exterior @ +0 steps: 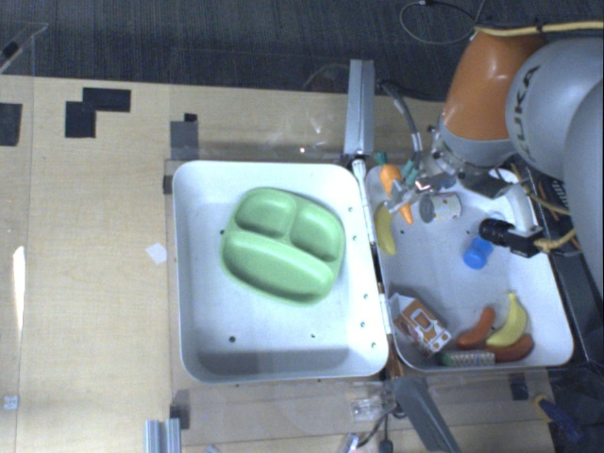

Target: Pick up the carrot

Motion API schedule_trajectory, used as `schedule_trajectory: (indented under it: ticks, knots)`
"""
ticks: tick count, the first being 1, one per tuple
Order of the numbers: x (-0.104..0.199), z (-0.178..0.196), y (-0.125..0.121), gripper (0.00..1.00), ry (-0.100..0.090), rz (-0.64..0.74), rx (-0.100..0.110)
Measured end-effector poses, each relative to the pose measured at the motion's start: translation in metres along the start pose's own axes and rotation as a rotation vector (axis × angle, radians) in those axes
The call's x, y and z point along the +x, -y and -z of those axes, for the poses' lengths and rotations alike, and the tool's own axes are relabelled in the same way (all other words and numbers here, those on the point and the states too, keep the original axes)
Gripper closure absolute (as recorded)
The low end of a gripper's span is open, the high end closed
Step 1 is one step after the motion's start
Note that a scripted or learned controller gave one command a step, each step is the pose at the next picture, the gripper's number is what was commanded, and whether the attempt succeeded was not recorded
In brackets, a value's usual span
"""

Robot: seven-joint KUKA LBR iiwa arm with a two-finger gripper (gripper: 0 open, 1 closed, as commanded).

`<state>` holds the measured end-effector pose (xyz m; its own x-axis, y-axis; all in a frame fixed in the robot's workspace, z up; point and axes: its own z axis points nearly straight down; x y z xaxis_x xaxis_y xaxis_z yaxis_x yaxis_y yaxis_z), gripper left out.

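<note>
Carrot (397, 189) lies in the right bin (557, 340), far left corner, close to the wall shared with the left bin (193, 281). It shows as orange in two bits: a stub near the corner and a tapering piece lower down, with claw hardware crossing between. I take these as one carrot, though that is a judgement.

Claw (421, 182) sits low right over the carrot, on or just beside it. Whether it is released or clenched: cannot tell, the wrist and metal parts crowd the spot. Nothing confirms a grasp.

Handling, judged: likely a light toy vegetable, stiff, smooth, a bit slick. Tapered shape means a pinch near the thin tip could slip off; the thicker middle, across the short axis, looks the better hold. The bin wall nearby leaves little room on that side.

Count, right bin:
- carrot, one
- yellow piece (385, 230) just beside the carrot against the wall, one
- blue cup (478, 253), one, mid-bin
- banana (511, 322), one, near corner
- red sausage-like pieces (477, 327), two, beside the banana
- printed packet (422, 326), one

Left bin: green divided tray (283, 243), one.

Bins on the counter (85, 300): two.
</note>
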<state>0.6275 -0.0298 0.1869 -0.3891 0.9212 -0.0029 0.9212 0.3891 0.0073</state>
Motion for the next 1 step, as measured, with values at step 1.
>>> schedule_trajectory:
  ticks: [1]
  knots:
    - [0.0004, 0.0118, -0.0023, 1.00, 0.004, 0.007, -0.006]
